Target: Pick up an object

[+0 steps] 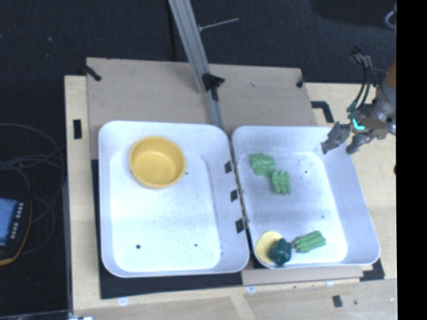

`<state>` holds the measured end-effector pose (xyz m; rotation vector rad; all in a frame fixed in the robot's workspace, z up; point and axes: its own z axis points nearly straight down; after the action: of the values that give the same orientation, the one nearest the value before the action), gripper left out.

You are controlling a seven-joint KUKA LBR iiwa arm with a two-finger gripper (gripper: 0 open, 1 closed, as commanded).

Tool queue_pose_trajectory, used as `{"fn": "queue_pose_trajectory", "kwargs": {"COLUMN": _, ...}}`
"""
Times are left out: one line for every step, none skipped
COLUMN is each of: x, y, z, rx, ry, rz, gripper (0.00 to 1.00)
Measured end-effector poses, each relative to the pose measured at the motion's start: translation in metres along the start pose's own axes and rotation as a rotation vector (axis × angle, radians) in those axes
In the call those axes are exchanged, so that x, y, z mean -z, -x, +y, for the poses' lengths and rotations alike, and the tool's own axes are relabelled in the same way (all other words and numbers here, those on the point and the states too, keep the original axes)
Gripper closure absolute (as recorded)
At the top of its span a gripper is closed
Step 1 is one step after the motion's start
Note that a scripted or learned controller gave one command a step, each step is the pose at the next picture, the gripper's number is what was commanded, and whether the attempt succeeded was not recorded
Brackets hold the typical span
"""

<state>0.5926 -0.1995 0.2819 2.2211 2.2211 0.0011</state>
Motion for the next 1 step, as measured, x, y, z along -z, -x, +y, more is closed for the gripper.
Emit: {"fn": "queue_pose_trajectory", "kwargs": {"x": 0.0, "y": 0.0, "z": 0.0001, "rx": 0.0, "ry": 0.0, "rz": 0.0, "gripper": 0.0}}
